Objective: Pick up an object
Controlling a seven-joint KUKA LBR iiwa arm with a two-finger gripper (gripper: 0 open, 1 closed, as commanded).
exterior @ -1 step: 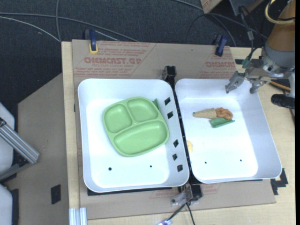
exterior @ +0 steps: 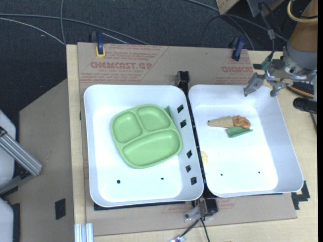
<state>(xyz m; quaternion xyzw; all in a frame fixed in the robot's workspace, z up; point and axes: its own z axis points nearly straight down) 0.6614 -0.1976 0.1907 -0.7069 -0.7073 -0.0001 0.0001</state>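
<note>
Right bin (exterior: 282, 150) — tool (exterior: 263, 87) apparently open, above rim

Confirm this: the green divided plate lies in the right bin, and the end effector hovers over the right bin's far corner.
Not quite. The camera view shows the green divided plate in the left bin, not the right bin. The end effector does hover over the right bin's far corner.

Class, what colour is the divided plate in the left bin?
Light green: the plate shows best in the camera view, lying in the left bin.
</note>
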